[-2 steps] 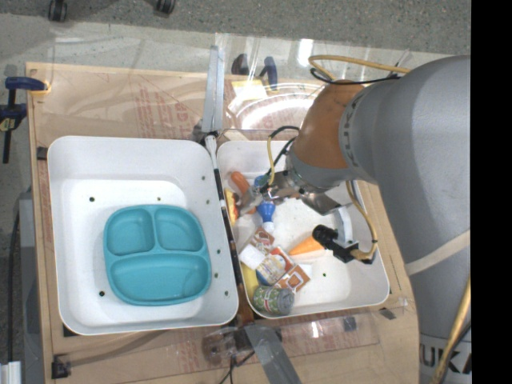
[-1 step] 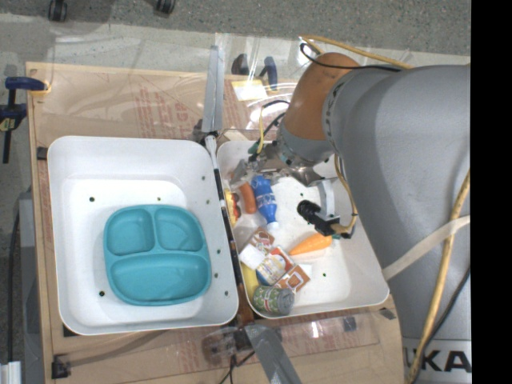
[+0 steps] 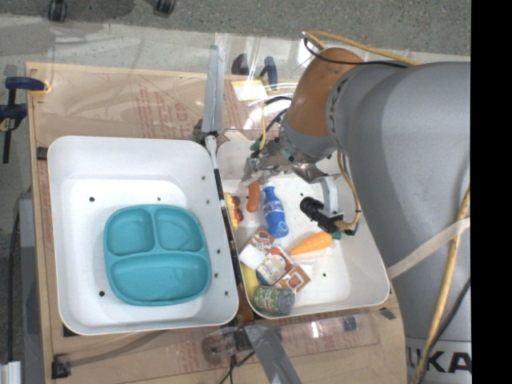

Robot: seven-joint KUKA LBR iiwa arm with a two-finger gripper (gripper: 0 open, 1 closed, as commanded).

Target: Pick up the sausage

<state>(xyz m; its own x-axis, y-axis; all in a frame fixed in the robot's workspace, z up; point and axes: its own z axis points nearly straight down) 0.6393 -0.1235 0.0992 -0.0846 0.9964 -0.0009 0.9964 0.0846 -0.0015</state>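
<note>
Left bin point(image 3: 72, 162): holds a teal divided plate point(image 3: 157, 254); nothing else in play there
Sausage point(image 3: 253, 197): lying in the right bin point(image 3: 364, 270), near its left wall, just beside the blue bottle point(image 3: 274, 212); a carrot point(image 3: 312, 245) lies further right
Tool point(image 3: 258, 169): right above the sausage's upper end; whether it is spread or pressed together, I cannot tell
Progress: approach looks made; grasp and lift not yet done, sausage not visibly pinched

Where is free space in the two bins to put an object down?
Left bin: bare white floor all around the teal plate, widest above it. Right bin: crowded along its left side near the blue bottle; a bare patch right of the carrot.
</note>
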